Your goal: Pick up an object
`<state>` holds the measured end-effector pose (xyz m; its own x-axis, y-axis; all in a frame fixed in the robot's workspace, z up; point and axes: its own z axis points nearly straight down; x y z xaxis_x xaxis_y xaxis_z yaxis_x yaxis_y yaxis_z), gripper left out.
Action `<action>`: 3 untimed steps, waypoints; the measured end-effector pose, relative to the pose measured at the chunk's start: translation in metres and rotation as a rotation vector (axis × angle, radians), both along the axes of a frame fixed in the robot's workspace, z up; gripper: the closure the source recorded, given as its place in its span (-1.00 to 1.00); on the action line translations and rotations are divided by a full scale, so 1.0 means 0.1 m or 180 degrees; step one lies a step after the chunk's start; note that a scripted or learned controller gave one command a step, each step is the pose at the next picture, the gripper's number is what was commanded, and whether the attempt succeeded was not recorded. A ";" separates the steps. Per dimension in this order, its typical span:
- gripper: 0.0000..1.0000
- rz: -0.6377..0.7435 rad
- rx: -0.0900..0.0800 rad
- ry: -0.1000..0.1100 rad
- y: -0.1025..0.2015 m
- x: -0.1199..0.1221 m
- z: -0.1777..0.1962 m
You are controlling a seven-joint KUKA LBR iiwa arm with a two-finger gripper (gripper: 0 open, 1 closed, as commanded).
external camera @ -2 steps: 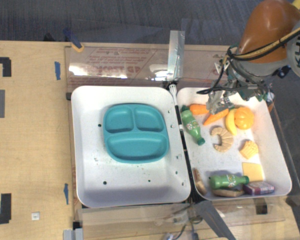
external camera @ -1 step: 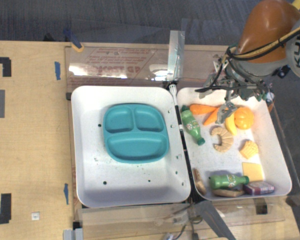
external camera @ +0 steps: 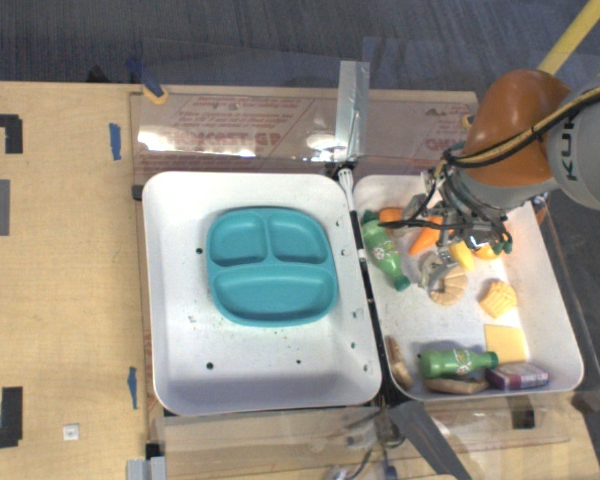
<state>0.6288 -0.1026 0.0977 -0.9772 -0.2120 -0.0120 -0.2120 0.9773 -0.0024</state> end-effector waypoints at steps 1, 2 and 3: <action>1.00 0.0006 0.0000 -0.0033 0.02 0.03 0.12; 1.00 0.0409 -0.0010 0.0017 -0.35 -0.97 -0.07; 1.00 -0.0012 -0.0003 0.0001 -0.58 -0.35 -0.08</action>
